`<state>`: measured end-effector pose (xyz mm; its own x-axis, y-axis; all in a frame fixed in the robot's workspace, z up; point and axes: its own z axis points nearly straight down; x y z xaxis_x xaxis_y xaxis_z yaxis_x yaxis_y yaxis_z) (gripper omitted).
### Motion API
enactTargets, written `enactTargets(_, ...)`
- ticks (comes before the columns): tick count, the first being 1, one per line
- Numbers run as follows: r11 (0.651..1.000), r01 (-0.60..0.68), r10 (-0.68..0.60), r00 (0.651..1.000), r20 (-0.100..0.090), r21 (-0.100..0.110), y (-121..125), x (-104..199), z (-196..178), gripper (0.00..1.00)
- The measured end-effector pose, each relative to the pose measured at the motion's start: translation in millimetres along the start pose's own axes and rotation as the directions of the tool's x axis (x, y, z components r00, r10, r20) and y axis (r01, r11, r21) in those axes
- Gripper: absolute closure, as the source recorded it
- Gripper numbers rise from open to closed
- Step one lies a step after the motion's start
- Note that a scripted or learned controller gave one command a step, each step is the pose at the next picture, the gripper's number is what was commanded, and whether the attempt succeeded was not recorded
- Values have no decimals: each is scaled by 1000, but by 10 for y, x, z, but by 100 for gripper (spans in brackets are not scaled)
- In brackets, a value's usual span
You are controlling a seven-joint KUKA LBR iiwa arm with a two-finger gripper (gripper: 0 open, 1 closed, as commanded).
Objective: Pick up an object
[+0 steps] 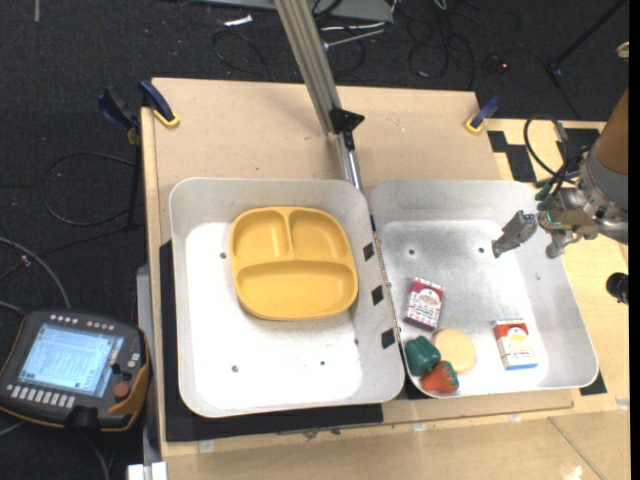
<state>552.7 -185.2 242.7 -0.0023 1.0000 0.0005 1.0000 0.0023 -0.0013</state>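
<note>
The right bin [470, 243] holds several small items near its front. A red and white carton [423, 303] lies by the divider. A white carton with a red label [515, 345] lies further right. In the front left corner sit a green pepper [420, 352], a red toy food piece [440, 376] and a pale round disc [456, 345], all touching. My gripper [536, 238] hangs over the bin's back right part, open, with nothing between its fingers. It is well behind the cartons.
A yellow divided plate [295, 263] lies in the left bin [200, 368]. A metal pole [312, 53] slants down to the divider between the bins. A teach pendant [70, 366] rests off the bench at the lower left.
</note>
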Motion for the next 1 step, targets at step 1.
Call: enactTargets(1, 1000, -1, 1, 1000, 0, 0, 0, 0, 0, 0)
